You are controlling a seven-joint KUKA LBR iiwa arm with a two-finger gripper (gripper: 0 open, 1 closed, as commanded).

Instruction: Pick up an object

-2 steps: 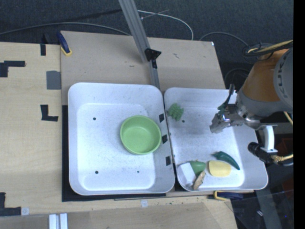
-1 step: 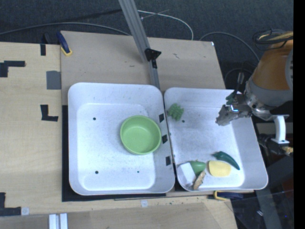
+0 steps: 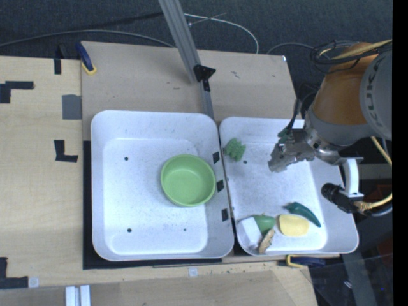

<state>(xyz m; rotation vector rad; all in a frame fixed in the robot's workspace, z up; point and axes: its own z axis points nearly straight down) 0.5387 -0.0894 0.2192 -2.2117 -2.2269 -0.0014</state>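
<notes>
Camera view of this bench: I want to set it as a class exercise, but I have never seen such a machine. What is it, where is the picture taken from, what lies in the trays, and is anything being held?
The picture is taken from one fixed camera above the bench, looking down at a slant. The grey and orange machine on the right is a robot arm. Its pincer hangs over the right bin; whether it grips anything cannot be told. That bin holds a small green lumpy toy, and near its front edge a yellow piece, a dark green piece and a green and white piece. The left bin holds a green bowl.
</notes>
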